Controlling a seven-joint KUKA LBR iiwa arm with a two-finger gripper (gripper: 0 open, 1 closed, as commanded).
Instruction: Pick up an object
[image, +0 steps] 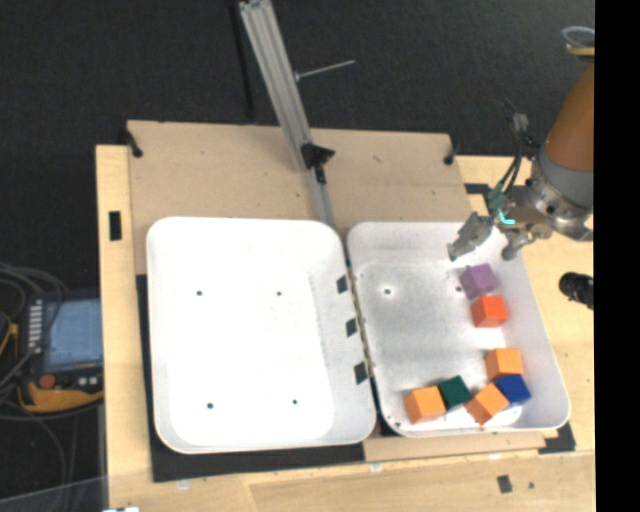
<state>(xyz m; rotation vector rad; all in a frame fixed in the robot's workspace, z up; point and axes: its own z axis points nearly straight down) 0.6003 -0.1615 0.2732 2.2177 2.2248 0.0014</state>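
Note:
My gripper (492, 244) hovers over the far right corner of the right bin (410, 330), open, with nothing between its fingers. Just below it lies a purple block (478, 278), and a red-orange block (489, 310) sits next to that. Along the bin's near right side are an orange block (504, 361), a blue block (511, 388), another orange block (488, 402), a green block (455, 391) and a third orange block (425, 403). The grey arm with its orange band (572, 135) comes in from the right.
The left bin (250, 330) adjoins the right one, joined by dark clips (352, 327). A slanted metal pole (285, 90) rises behind the bins. A handheld box with cables (65, 345) lies off the bench at the left.

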